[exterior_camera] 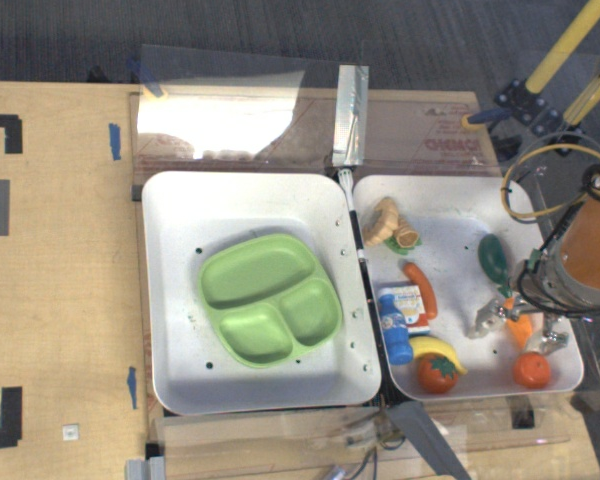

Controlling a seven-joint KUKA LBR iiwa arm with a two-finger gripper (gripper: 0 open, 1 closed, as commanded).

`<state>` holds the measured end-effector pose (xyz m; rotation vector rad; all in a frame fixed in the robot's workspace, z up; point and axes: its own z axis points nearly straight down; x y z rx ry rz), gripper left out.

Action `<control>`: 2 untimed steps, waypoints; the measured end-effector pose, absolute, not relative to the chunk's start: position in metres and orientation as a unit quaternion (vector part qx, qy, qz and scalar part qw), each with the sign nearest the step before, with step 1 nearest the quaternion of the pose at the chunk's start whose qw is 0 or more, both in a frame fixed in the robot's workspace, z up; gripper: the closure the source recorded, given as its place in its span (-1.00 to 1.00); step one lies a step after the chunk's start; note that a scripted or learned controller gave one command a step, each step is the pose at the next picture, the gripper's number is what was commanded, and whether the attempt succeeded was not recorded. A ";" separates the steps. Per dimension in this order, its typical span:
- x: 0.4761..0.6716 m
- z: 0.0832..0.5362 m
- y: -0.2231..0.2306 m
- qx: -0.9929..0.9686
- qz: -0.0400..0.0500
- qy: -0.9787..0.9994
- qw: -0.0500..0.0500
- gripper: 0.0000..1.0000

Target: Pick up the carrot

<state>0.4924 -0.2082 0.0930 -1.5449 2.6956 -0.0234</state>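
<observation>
A: So, where's the carrot [519, 327] sitting?

B: In the right bin [450, 193], toward its near right corner. It's a small orange piece, and the gripper [520, 325] is right over it — one metal finger reaches out to the carrot's left, the other sits to its right near the bin wall.

A: Is it clamped on the carrot?

B: The fingers [488, 316] stand apart with the carrot between them, but I cannot tell whether they touch it. The carrot looks to be still down at the bin floor.

A: What else is in that bin?

B: Just near of the carrot, an orange round fruit [531, 369]. A dark green vegetable [494, 256] lies on the far side of the gripper. Toward the left: a tan wooden piece [388, 222] at the far end, a red-orange sausage shape [420, 288], a blue and white packet [398, 318], a banana [438, 349] and a tomato [435, 374] touching it at the near edge.

A: And the left bin [170, 208]?

B: A green divided plate [270, 297] lies in its middle — well apart from the carrot.
</observation>
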 end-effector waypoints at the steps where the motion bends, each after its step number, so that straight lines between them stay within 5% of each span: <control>1: 0.493 0.094 -0.216 -0.395 -0.009 0.918 0.018 -1.00; 2: 0.494 0.092 -0.211 -0.446 -0.008 0.895 0.015 -1.00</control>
